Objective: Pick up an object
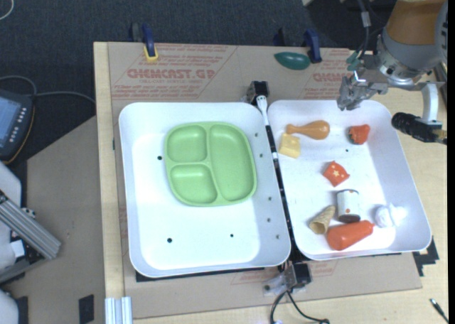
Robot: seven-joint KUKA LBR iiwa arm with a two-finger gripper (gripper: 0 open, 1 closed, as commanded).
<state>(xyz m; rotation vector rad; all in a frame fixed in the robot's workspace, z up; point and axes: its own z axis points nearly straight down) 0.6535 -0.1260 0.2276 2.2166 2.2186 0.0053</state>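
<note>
My gripper (348,100) hangs over the far edge of the right bin (405,173), with nothing visible between its fingers. Just below it lie an orange drumstick-shaped toy (310,129) and a small red piece (359,133). A pale yellow cheese wedge (289,146) sits near the bin's left wall. Further forward are a red cube (335,172), a small white and dark can (348,203), a tan cone (322,219), a long red-orange carrot-like toy (348,234) and a white lump (387,216).
The left bin (142,223) holds a green divided plate (210,163). A teal object (292,60) lies on the cardboard behind the bins, beside blue clamps (311,44). A black bar (266,127) runs between the two bins.
</note>
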